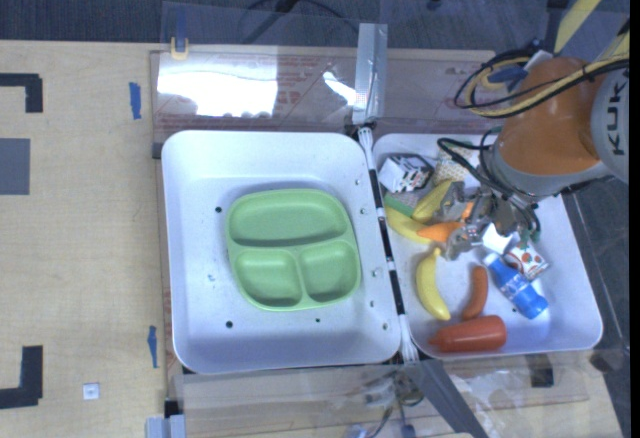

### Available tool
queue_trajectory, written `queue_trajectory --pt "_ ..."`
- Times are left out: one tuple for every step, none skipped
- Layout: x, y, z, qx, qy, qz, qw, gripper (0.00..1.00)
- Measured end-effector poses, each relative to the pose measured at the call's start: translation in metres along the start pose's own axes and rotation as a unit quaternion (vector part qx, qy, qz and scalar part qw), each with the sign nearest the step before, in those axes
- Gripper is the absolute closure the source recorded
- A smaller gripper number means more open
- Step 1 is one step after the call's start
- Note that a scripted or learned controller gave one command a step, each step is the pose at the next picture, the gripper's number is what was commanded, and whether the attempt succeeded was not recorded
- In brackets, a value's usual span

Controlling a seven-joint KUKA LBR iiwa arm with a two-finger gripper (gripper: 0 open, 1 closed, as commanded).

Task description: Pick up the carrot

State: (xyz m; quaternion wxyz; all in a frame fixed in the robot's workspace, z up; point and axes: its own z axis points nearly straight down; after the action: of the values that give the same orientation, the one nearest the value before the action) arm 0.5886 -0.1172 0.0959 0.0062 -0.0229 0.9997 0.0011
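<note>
The carrot (440, 231), small and orange, lies in the right bin (585, 311) near its middle, between two yellow bananas. My gripper (472, 223) is low in that bin, right at the carrot's right end, under the grey and orange wrist (545, 131). The gripper body hides the contact, so I cannot tell whether the carrot is held.
Around the carrot lie one banana (432, 288) below and another (432, 200) above, a brown sausage (476, 293), a red pepper-like piece (468, 334), a blue bottle (520, 292) and a white packet (405, 171). The left bin (190, 176) holds a green divided plate (293, 248).
</note>
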Motion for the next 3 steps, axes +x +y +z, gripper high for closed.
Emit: queue_trajectory --pt "-0.083 0.030 -0.086 0.001 0.004 0.125 0.9921 1.00" --pt "-0.083 0.029 -0.086 0.001 0.004 0.126 0.9921 0.00" --pt "-0.067 -0.026 -0.064 0.001 0.006 0.097 0.9953 0.00"
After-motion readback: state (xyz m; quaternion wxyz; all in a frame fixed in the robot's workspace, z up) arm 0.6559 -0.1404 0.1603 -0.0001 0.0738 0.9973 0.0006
